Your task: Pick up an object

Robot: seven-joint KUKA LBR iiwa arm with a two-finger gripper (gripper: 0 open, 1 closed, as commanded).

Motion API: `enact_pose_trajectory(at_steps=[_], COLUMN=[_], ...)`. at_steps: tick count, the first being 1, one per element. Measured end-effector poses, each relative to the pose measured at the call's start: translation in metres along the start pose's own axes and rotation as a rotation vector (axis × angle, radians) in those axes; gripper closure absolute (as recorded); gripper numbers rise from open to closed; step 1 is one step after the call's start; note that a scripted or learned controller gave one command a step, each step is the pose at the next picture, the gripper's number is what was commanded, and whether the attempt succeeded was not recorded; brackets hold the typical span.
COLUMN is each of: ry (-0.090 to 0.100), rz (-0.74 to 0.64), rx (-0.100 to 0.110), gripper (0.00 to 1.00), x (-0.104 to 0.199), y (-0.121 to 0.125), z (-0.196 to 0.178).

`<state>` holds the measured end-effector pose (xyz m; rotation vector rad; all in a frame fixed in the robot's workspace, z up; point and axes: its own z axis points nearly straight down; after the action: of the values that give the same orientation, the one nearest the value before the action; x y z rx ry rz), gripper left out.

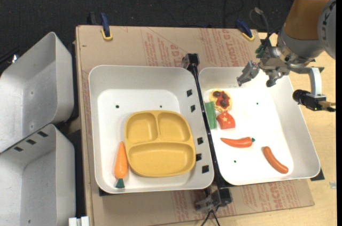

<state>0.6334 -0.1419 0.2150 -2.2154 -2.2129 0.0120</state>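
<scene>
In the right bin (299, 129) lie a pizza slice (220, 96), a green strip (211, 114), a strawberry (226, 120), a red chili pepper (236, 141) and a sausage (274, 160). My gripper (262, 74) hangs over the bin's far edge, open, with nothing between its fingers. It is above and to the right of the pizza slice, apart from all the items.
The left bin (101, 113) holds a yellow divided plate (159, 143) and a carrot (121, 163) beside it. A black divider (202, 113) runs between the bins. White containers (32, 123) stand off the bench at the left.
</scene>
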Motion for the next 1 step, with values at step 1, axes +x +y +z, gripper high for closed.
enact_pose_trajectory(at_steps=[1], ry=[-0.002], rz=[-0.002], rx=[-0.013], gripper=[0.00], x=[0.0002], y=[0.0027], z=[-0.0077])
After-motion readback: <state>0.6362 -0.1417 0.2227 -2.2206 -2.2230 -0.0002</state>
